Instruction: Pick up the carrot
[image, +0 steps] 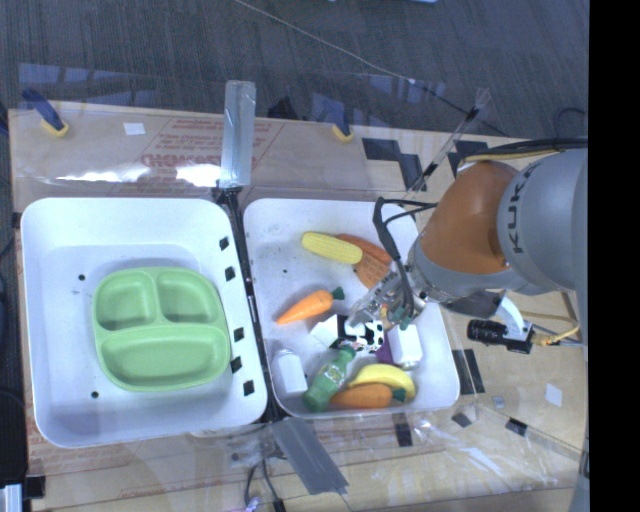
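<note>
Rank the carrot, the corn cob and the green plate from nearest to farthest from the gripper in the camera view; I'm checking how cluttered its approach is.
1. Carrot: in the right bin, just left of the gripper.
2. Corn cob: same bin, toward its far edge, above the gripper in the view.
3. Green plate: in the left bin, clearly farthest.

To my left sits the left bin (40, 300), holding a green divided plate (160, 328) with three compartments, lying flat near its middle. In the right bin (262, 232) I see an ear of corn (332, 247) toward the far side, touching a brown ridged item (372, 266) that I cannot identify. Along the near wall lie a green bottle (330, 378), a banana (382, 377) just beside it, an orange item (362, 397) under the banana, and a small white container (291, 374). A clear upright post (238, 135) stands between the bins at the far edge.
</note>
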